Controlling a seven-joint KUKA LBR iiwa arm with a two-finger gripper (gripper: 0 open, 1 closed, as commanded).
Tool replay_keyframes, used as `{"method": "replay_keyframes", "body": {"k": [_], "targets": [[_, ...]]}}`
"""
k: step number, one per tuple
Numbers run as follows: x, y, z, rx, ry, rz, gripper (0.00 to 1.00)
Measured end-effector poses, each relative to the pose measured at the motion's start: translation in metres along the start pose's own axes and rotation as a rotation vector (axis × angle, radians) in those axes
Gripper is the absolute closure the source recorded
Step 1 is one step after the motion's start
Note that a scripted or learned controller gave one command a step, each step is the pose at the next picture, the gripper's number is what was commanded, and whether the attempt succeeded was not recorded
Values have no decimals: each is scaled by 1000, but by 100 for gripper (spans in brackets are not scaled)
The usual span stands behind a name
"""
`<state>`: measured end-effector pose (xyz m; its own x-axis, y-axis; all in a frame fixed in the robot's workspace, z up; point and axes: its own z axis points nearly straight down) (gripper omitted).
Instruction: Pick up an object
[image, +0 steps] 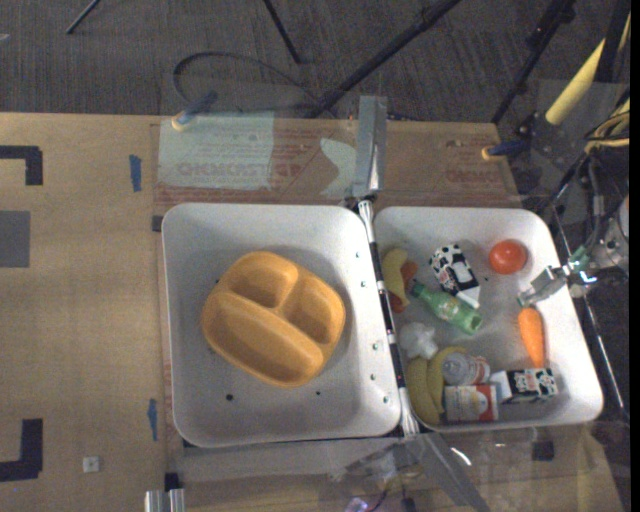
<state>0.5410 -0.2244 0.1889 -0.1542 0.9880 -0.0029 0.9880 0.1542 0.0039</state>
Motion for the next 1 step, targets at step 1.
{"method": "replay_keyframes", "body": {"k": [1], "targets": [[1,22,65,-3,4,-61,0]]}}
